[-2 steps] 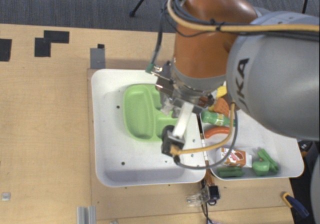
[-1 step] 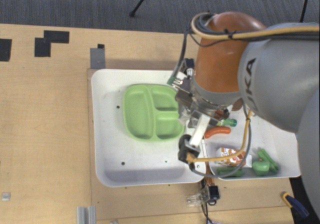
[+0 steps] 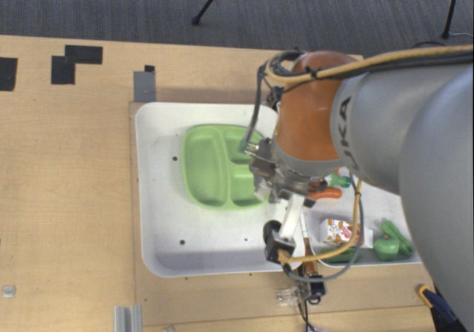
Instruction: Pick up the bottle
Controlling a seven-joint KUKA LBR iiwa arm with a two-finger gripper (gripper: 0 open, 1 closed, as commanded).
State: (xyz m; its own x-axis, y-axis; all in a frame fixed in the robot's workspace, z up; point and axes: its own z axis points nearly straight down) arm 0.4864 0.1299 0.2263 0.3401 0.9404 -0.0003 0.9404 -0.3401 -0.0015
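Camera view looks down on the desk, and the arm crosses most of the right bin. Its wrist sits low at the seam with the left bin, over the right edge of a green tray. Whether the fingers are open or closed I cannot tell. The bottle is, I judge, the green piece lying in the right bin, well apart from the wrist and near a white packet. It looks like small, light plastic, stiff but smooth and apt to roll; grip across its broad body, not the narrow end.
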